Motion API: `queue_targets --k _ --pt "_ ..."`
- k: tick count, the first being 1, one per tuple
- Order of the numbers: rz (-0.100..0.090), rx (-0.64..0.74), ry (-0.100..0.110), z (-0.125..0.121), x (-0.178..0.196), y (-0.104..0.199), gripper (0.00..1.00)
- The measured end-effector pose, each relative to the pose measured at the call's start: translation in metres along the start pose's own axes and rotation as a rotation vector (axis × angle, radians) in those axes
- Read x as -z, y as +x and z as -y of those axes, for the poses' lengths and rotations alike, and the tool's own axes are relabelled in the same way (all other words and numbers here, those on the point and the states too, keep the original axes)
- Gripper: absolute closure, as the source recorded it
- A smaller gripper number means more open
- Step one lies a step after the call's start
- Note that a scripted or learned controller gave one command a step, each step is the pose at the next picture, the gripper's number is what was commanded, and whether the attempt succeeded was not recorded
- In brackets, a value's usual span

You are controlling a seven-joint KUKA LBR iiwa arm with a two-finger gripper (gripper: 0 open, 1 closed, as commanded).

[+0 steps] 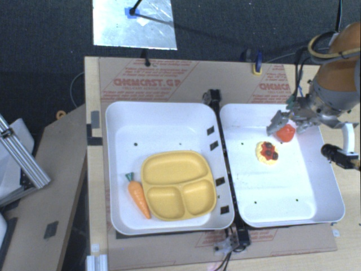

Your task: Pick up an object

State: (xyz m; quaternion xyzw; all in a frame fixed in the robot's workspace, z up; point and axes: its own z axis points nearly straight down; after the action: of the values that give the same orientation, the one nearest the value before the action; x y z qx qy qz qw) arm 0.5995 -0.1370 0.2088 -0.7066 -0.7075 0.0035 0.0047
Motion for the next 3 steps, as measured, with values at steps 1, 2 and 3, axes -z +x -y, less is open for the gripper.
queue_targets --k 1,2,3 --pt "0.002 0.003 -0.013 -0.003 0.008 0.0 0.0" --pt "0.001 0.0 -0.009 0.004 -0.052 -0.002 0.0" --pt "0.001 -0.001 -0.008 0.004 -0.107 -0.012 0.0"
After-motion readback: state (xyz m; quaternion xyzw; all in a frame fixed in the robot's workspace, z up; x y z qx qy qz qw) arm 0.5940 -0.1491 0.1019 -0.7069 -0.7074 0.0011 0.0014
